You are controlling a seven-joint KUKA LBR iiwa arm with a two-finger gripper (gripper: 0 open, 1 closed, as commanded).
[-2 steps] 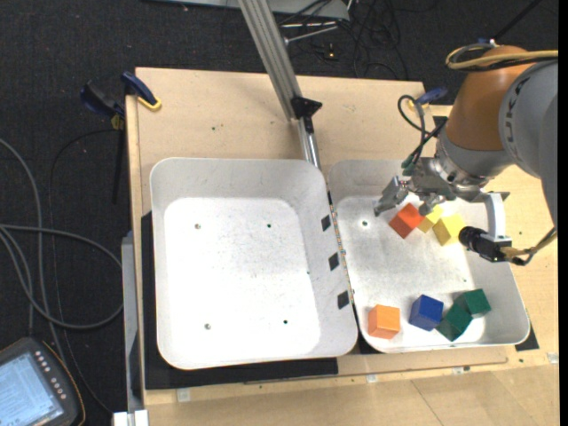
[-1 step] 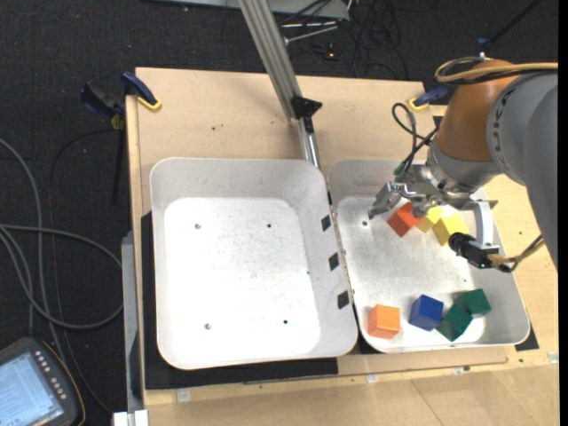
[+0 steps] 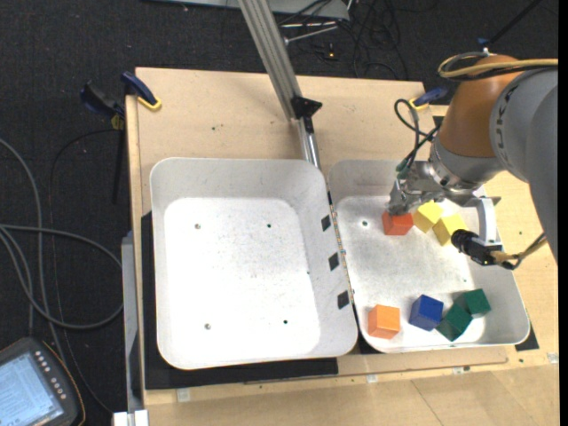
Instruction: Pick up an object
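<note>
The red block (image 3: pixel 397 224) lies in the right bin (image 3: pixel 373 264), in its far half, resting on the bin floor. It is a small cube, red-orange, with its far top edge hidden under the gripper (image 3: pixel 401 201). The gripper stands directly over that edge and appears to touch the block; whether it grips it cannot be told. The tips are dark, small and merged with the wrist above, so their state cannot be determined.

Just right of the red block sit two yellow blocks (image 3: pixel 435 219), touching each other, partly covered by the arm (image 3: pixel 497 122) and a black fitting at its side. The arm's upper part is cut off at the right edge.

At the near end of the right bin lie an orange block (image 3: pixel 383 320), a blue block (image 3: pixel 426 311) and two green blocks (image 3: pixel 464 313), the green pair overlapping so their outlines are hard to separate.

The left bin (image 3: pixel 169 238) adjoins the right one. Both rest on a wooden bench (image 3: pixel 222 105).
</note>
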